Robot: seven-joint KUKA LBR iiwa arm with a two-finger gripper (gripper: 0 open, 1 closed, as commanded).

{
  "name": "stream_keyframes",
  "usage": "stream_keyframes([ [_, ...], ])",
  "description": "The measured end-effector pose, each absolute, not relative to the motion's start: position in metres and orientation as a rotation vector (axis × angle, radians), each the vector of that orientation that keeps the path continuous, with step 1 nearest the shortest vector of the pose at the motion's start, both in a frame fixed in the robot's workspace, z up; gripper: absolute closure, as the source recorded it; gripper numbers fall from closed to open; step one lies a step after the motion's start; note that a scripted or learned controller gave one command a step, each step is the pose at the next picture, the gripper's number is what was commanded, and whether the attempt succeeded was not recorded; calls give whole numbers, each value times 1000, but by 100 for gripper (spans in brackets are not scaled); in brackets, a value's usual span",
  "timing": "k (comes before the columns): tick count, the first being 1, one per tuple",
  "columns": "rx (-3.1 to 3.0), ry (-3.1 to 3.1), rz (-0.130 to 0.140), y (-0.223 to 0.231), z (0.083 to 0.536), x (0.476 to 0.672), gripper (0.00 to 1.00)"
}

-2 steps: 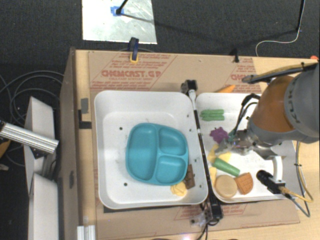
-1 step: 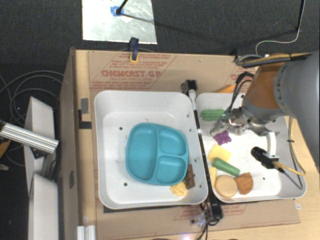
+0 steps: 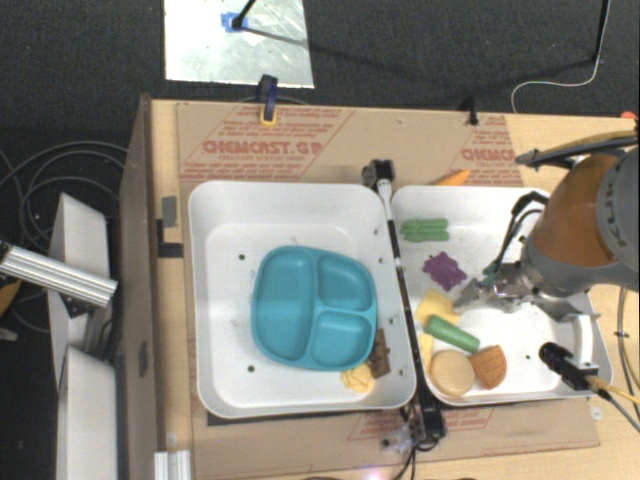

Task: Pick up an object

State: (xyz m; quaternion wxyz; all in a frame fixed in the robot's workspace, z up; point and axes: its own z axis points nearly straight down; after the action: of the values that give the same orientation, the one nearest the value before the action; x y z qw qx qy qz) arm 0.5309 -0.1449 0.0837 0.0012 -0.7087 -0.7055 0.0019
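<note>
My gripper (image 3: 480,291) hangs low over the middle of the right bin (image 3: 520,200), reaching in from the right. Just left of it lie a purple toy (image 3: 443,267) and a yellow piece (image 3: 433,308). A green cucumber-like piece (image 3: 453,334) lies right below the gripper tip. Near the bin's front wall sit a round tan bun (image 3: 451,372) and a brown-orange piece (image 3: 490,365). A green ridged piece (image 3: 425,230) rests near the back wall. Nothing shows between the gripper and these objects.
The left bin (image 3: 215,268) bears a blue divided plate (image 3: 313,307), with a yellow piece (image 3: 357,378) and a brown piece (image 3: 380,356) at its front right corner. An orange item (image 3: 452,178) lies on the cardboard behind the bins.
</note>
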Motion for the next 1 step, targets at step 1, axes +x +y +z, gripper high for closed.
stream_keyframes([
  [1,-2218,-2236,-10,-132,86,624,0],
])
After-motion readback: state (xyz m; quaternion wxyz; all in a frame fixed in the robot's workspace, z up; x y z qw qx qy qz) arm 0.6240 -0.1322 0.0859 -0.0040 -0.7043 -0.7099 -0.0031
